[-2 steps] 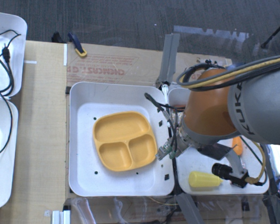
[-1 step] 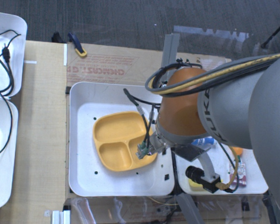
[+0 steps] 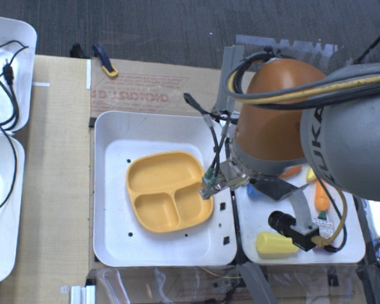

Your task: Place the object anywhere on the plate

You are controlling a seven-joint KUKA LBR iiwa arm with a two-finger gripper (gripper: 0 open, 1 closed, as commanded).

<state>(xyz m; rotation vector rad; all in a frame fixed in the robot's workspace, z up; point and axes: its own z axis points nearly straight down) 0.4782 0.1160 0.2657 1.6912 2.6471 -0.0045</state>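
Two shallow white plastic bins point(image 3: 110, 195) sit side by side on my desk point(image 3: 54, 172), the left one bearing the yellow three-compartment plastic plate point(image 3: 168, 192), with the tool point(image 3: 211, 185) at its right rim; I cannot tell what state the tool is in. Loose objects, a yellow cylinder point(image 3: 275, 244) and an orange carrot-shaped piece point(image 3: 321, 198), lie in the right bin. My worry is that any release lands on the rim and slides off into the bin.

1. We count two white bins: the left bin point(image 3: 104, 194) at frame centre and the right bin point(image 3: 357, 251) at lower right.
2. We count one yellow plate point(image 3: 168, 192), with three compartments.
3. We count one yellow cylinder point(image 3: 275, 244) and one orange carrot-like piece point(image 3: 321, 198).
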